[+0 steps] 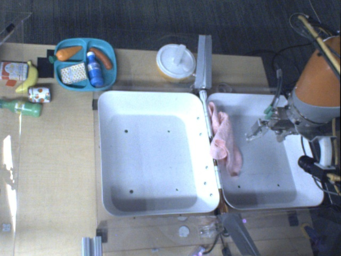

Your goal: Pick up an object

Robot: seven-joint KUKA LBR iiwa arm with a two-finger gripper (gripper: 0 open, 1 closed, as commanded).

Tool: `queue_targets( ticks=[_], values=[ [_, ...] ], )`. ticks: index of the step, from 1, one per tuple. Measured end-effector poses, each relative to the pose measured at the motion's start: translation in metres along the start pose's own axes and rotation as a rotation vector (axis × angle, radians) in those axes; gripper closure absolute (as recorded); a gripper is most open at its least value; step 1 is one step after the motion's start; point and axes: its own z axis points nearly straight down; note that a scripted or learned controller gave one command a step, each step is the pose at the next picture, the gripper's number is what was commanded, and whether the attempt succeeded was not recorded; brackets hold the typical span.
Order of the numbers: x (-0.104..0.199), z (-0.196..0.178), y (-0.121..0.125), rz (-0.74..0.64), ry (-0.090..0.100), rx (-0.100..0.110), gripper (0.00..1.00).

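I have the grey arm with the orange band reaching in from the right over the right-hand shallow white bin [306, 193]. Its pincer [256, 131] hangs above the bare middle of that bin, pointing toward the divider. Whether it is spread or closed I cannot tell at this slant; the metal parts blur together, and I see nothing between them, so I log it as carrying nothing.

Only candidate object in reach: a crumpled pink cloth [224, 143] lying in the right bin, pressed along the bin's left wall beside the central divider. Its long axis runs up and down the frame, parallel to that wall, with the bulkier fold toward the lower end. The left-hand shallow white bin [106, 159] holds no object that I can see.

Key relation: the cloth lies to the camera's left of the pincer, near but apart, and slightly lower in the frame at its thick end. My judgement: the coming move needs a short travel toward the divider, then a descent, closing across the cloth's narrow width. Risk as I see it: the wall sits tight against the cloth, leaving little room on that side.

Off-bin, on the wooden worktop [53, 169]: a blue divided tray of toy food [85, 64] and a round white lidded cup [176, 62], both well away.
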Motion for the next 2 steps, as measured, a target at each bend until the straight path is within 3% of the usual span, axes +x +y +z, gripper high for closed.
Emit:
queue_targets(
  ticks=[1,2],
  values=[
    [0.005,0.134,0.037,-0.130,-0.002,-0.009,0.00],
    [0.006,0.122,0.039,-0.131,-0.004,-0.015,1.00]
  ],
)
